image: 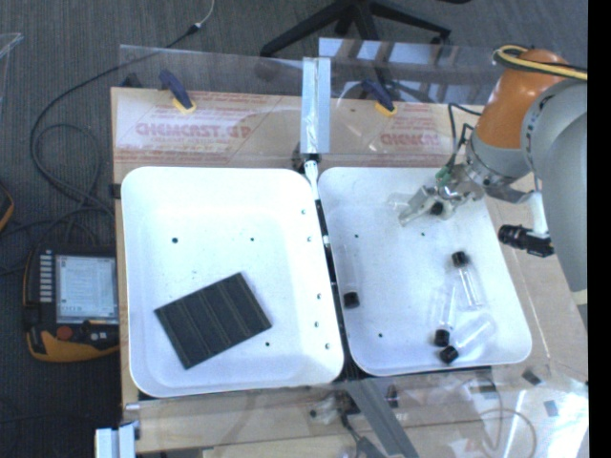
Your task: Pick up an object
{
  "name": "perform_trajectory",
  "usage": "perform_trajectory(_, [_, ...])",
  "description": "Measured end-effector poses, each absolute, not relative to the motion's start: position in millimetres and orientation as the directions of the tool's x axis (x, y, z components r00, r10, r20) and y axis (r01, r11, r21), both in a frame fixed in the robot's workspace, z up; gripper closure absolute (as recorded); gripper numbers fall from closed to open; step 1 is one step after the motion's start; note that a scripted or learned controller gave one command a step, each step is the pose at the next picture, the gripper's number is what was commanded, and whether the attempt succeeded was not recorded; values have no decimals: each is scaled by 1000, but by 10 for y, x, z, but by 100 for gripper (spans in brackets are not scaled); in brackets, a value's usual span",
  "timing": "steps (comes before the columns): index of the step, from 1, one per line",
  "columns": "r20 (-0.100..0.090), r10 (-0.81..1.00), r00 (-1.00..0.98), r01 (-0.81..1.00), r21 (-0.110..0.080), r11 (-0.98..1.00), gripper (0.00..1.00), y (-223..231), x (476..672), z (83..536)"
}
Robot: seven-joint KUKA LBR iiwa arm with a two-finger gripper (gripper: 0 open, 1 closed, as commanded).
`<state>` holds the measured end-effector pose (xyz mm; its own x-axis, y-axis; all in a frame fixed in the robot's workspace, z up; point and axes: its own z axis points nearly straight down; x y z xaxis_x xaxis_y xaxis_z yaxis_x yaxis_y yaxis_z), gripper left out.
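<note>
My gripper [412, 208] hangs over the upper part of the right bin [382, 351], pointing left, open with nothing between its fingers. Below it, in the same bin, lie clear vials with black caps: one [466, 282] upright in the view and two more [445, 315] [471, 336] near the front right corner. A small black cap [350, 300] sits alone by the bin's left wall. In the left bin [153, 198] a dark ribbed rectangular pad [213, 319] lies flat, tilted, near the front.
The grey arm with its orange band [520, 89] comes in from the upper right. A metal divider post [314, 108] stands between the bins at the back. Blue clamps [175, 88] hold a clear sheet behind the bins. A handheld pendant [72, 299] lies left of the bench.
</note>
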<state>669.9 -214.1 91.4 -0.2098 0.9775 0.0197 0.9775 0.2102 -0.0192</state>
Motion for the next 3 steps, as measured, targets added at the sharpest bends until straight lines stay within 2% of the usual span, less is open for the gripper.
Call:
perform_trajectory(2, [19,972,-236,972,-16,236,0,-2137,6704,914])
perform_trajectory(3, [4,982,-189,982,14,189,0,-2157,5846,925])
